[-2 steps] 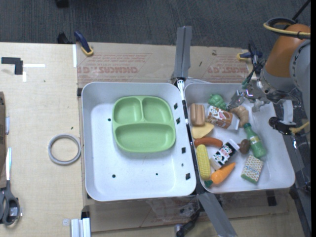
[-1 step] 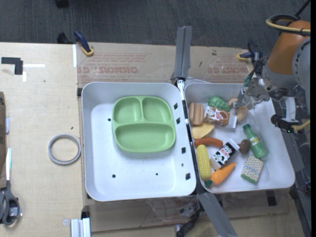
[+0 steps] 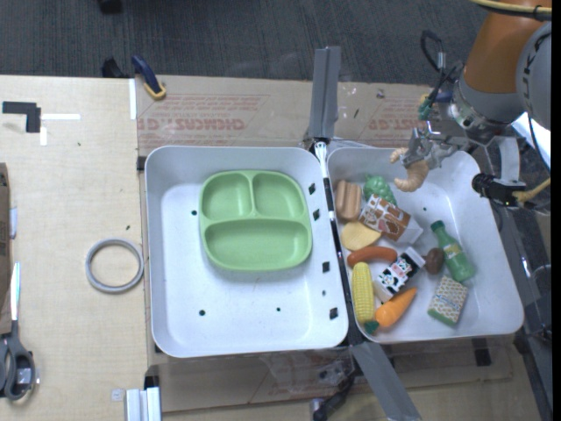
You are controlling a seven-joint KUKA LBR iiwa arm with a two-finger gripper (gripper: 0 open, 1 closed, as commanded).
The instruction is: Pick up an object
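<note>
The pincer (image 3: 419,152) hangs over the right bin's (image 3: 491,235) far wall, at about one o'clock from the bench's middle, and grasps a tan, shrimp-like toy (image 3: 409,175) between its fingers. The toy dangles with its long axis close to upright, its curled lower end hooking toward seven o'clock, lifted clear of the bin floor.

Below it the right bin is crowded along its left side: a bread roll (image 3: 348,200), a printed snack box (image 3: 386,216), a yellow slice (image 3: 359,236), a sausage (image 3: 372,255), a corn cob (image 3: 361,291), a small milk carton (image 3: 396,275) and a carrot (image 3: 394,308). A green bottle (image 3: 451,251) and a small pale box (image 3: 448,301) lie toward four o'clock. The bin's upper right corner is bare white floor.

The left bin (image 3: 166,279) carries a green divided plate (image 3: 256,219) with open floor round it. On the wooden bench (image 3: 70,191) at nine o'clock lie a tape ring (image 3: 114,264) and scissors (image 3: 16,362).
</note>
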